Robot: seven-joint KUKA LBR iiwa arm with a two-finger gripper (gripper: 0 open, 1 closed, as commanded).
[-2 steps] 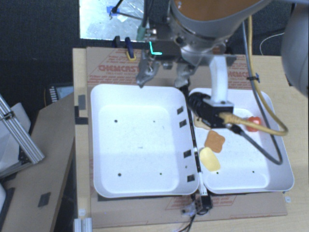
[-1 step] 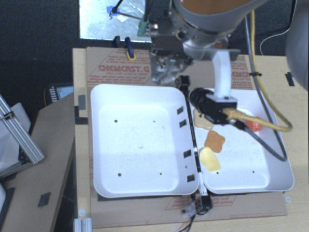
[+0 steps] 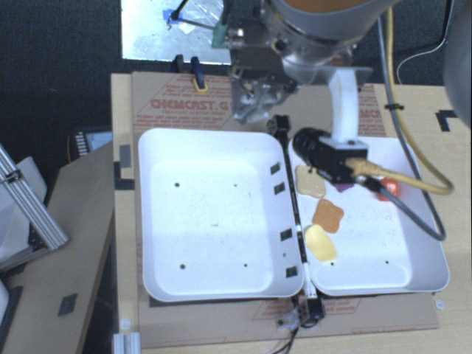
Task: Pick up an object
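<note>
**Gripper over far rims; pickable items in right bin**

Surface [image 3: 424,124]: tan, with a cardboard sheet [image 3: 177,102] bearing red lettering laid under the bins.

Arm [image 3: 332,6]: grey with an orange band, enters from the view's upper right.

Left bin [image 3: 214,220]: white, lies below and left of the gripper in the view.

Right bin [image 3: 369,253]: white, below and right of the gripper, meeting the left bin along one side.

Gripper [image 3: 254,108]: over the cardboard sheet, just beyond the bins' far rims and near where they meet. Whether it is spread or pressed together: cannot tell, blurred metal.

Items are all in the right bin. Along its left wall, in a row leading away from the gripper:
- tan piece [image 3: 311,183], nearest the gripper
- orange piece [image 3: 328,216]
- yellow piece [image 3: 321,243], farthest

Further right of the gripper:
- red item [image 3: 389,188]
- purple scrap [image 3: 344,187], partly hidden
</note>
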